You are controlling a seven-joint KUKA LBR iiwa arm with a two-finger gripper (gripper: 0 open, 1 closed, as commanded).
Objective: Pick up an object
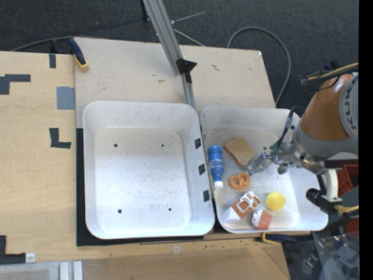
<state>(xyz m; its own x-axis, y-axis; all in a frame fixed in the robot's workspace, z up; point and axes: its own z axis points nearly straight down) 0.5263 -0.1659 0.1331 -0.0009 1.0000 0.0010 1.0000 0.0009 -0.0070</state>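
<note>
The right bin contains all the loose objects. A tan slice of bread lies near the centre of this bin, with an orange ring-shaped pretzel just below it. A blue bottle with a white cap lies lengthwise along the bin's left wall. A yellow ball rests toward the bin's lower right, and an orange and white carton lies just left of it. A small white and red cup lies on its side at the bin's near edge, just beside the carton. The hand sits low over the bin, just right of the bread and pretzel, with its tip pointing left. How far the hand is open cannot be determined, and no object is visible in its grasp. The arm enters from the right, with its orange band above the wrist. The left bin stands directly beside the right bin on the bench. A metal pole rises at the rear, between the two bins.
</note>
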